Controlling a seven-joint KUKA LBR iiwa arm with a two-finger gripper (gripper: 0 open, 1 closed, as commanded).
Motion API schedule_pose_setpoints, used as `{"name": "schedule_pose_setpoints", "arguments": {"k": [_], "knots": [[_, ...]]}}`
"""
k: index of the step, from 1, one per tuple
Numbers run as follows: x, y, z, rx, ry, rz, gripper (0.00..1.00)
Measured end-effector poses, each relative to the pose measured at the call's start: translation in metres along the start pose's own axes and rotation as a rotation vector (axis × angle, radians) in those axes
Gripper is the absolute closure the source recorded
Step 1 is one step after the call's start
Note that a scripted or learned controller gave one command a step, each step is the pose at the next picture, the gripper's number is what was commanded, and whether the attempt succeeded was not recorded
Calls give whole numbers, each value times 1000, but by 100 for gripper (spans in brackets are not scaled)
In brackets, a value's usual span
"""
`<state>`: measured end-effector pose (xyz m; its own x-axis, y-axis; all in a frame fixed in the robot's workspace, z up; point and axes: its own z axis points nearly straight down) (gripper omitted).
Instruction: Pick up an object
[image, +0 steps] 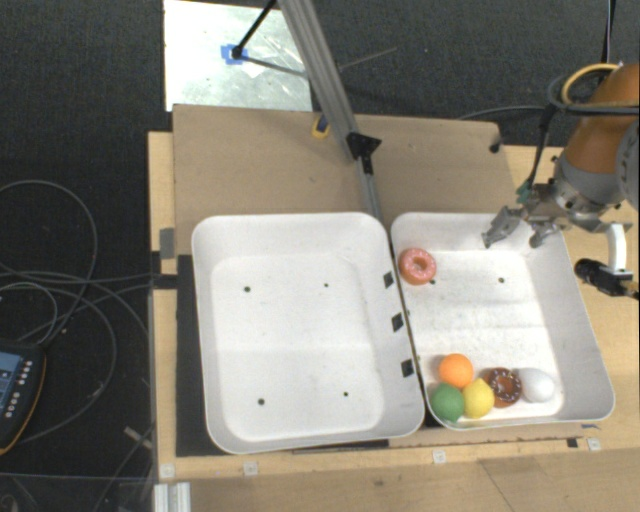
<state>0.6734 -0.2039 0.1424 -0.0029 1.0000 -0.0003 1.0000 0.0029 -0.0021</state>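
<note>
evenly and fairly brightly lit from overhead, with no hard shadows. only faint soft shading under the rims of the white bins and beneath the fruit cluster near the orange ball. bins close to blown out, surface texture mostly lost. strong glare on the pale floor patch at top, washed nearly white. dark carpet murky and noisy, cables barely separated from it. overall soft, low-resolution, slightly grainy; edges of the arm at right smeared. mild slant, no obvious bending of the counter edges.
</note>
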Motion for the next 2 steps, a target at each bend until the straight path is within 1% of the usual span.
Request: {"name": "schedule_pose_setpoints", "arguments": {"k": [1, 2], "knots": [[0, 2, -15, -9, -3, -4, 100], [-5, 6, -81, -12, -3, -2, 100]]}}
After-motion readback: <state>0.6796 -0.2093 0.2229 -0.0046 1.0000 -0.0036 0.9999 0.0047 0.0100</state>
